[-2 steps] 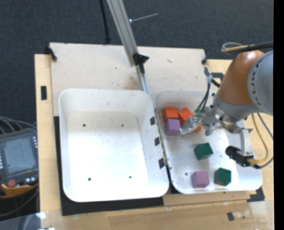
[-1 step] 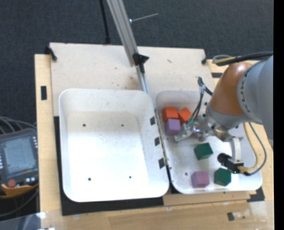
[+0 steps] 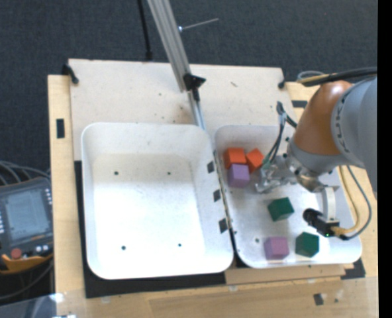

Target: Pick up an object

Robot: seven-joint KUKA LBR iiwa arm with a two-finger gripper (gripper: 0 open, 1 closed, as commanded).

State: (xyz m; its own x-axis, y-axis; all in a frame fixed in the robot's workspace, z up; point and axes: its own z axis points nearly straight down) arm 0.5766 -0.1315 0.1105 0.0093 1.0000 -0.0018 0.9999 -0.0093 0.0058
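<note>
While the gripper (image 3: pixel 267 181) hangs low in the right bin (image 3: pixel 249 250), I can't tell how it is set. A purple cube (image 3: pixel 240 173) sits just left of it, two orange cubes (image 3: pixel 235 156) beyond, a green cube (image 3: pixel 281 209) just below-right.

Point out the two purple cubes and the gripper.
Upper purple cube (image 3: pixel 240 174), camera view, top face.
Lower purple cube (image 3: pixel 275 247), camera view, top face.
Gripper (image 3: pixel 265 182), camera view, between fingertips.

Two orange cubes (image 3: pixel 235 156) (image 3: pixel 255 159) touch side by side, a purple cube (image 3: pixel 240 174) just below them. Lower down lie a green cube (image 3: pixel 281 209), another purple cube (image 3: pixel 276 247) and another green cube (image 3: pixel 307 244).
</note>
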